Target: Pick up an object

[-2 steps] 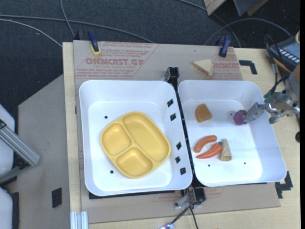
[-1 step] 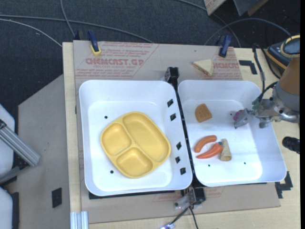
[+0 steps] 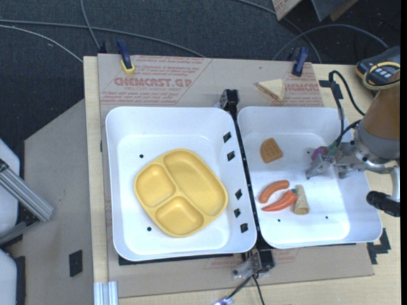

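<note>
Camera view: the left shallow white plastic bin (image 3: 121, 138) holds a yellow three-compartment plastic tray (image 3: 180, 192). The right white bin (image 3: 331, 229) holds a small brown toast-shaped piece (image 3: 271, 150), and below that piece an orange sausage-shaped toy (image 3: 274, 190), a red-orange chili-shaped toy (image 3: 280, 202) and a tan cone (image 3: 300, 199). Right of the toast piece, the pincer (image 3: 315, 168) hangs low; whether its fingers are spread is unclear, with nothing visibly held.
</note>
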Controlling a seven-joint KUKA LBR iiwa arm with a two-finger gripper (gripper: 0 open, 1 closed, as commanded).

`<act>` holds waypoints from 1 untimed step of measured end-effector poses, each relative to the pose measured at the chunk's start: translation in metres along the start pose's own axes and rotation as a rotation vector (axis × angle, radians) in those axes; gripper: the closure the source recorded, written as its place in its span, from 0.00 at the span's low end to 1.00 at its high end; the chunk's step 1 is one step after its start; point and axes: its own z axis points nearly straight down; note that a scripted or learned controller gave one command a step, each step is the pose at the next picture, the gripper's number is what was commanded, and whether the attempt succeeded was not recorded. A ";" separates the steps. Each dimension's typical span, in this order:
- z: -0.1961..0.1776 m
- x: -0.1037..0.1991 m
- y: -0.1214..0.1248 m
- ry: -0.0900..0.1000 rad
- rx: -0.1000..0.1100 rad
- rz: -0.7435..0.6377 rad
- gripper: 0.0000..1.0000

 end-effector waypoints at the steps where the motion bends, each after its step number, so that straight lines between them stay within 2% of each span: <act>1: -0.014 0.000 0.002 -0.002 -0.007 0.000 1.00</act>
